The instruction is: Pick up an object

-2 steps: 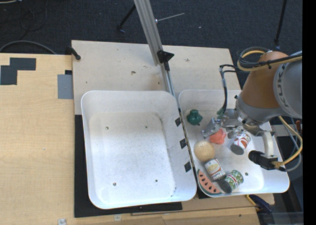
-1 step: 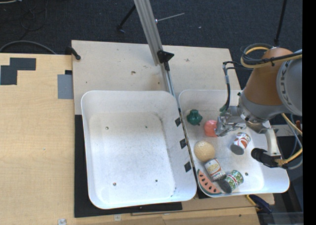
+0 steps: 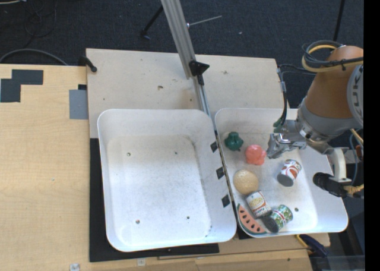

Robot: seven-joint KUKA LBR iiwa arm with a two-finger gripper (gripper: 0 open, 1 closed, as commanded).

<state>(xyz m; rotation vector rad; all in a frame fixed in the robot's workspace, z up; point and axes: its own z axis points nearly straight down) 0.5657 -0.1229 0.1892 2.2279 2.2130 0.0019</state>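
Several small objects lie in the right bin [image 3: 323, 219]. A green toy [image 3: 233, 141] sits near its left wall, with a pink strawberry-like piece [image 3: 255, 154] to its right. Below them lie a tan round bun [image 3: 245, 180], a brown-labelled can [image 3: 256, 203], a green-labelled can [image 3: 280, 217] and a watermelon slice [image 3: 249, 223] at the front edge. A red-and-white can [image 3: 288, 172] lies further right. My gripper [image 3: 276, 147] hangs over the bin, between the pink piece and the red-and-white can, pointing down-left. Nothing shows between its fingers.
The left bin [image 3: 113, 127] stands beside the right one, with black clips [image 3: 218, 172] along the shared wall. A slanted aluminium post [image 3: 181, 32] rises behind the bins. The arm's orange band [image 3: 332, 91] looms over the right bin's far right corner.
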